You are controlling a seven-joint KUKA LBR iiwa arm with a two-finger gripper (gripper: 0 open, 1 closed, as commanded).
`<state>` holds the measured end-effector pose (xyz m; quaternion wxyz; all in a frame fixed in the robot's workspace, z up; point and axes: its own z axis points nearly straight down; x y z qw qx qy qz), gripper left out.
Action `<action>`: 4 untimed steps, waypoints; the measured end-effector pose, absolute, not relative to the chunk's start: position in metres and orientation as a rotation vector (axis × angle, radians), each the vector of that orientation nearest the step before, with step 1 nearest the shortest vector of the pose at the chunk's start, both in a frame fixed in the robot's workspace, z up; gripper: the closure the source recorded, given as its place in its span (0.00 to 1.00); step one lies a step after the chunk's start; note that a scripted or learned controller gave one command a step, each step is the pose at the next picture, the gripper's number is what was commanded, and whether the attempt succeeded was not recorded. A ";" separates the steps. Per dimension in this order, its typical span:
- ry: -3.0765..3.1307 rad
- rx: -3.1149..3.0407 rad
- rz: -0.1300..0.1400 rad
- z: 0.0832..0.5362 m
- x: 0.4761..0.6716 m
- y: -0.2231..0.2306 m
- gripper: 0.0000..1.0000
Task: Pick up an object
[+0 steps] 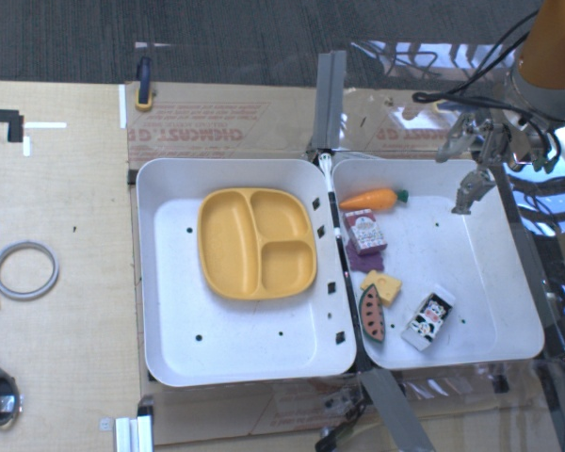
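Your left bin (160, 281) holds a divided plate (257, 243), your right bin (499, 281) has carrot (369, 199) at back, carton (364, 232) before it, cheese (386, 287), melon slice (372, 313), milk box (427, 320) nearest front, tape roll (24, 269) on bench far left

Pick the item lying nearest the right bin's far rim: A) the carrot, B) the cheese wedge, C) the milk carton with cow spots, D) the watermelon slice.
A: the carrot lies at the far end of the right bin, just beyond the small purple box, while the other toys sit toward the near rim.
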<state>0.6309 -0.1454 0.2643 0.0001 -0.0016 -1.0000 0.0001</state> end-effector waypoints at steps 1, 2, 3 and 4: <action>-3.133 -0.330 0.001 0.105 0.658 -0.148 0.00; -3.134 -0.331 0.001 0.105 0.658 -0.148 0.00; -3.134 -0.331 0.001 0.105 0.658 -0.148 0.00; -3.134 -0.331 0.001 0.105 0.658 -0.148 0.00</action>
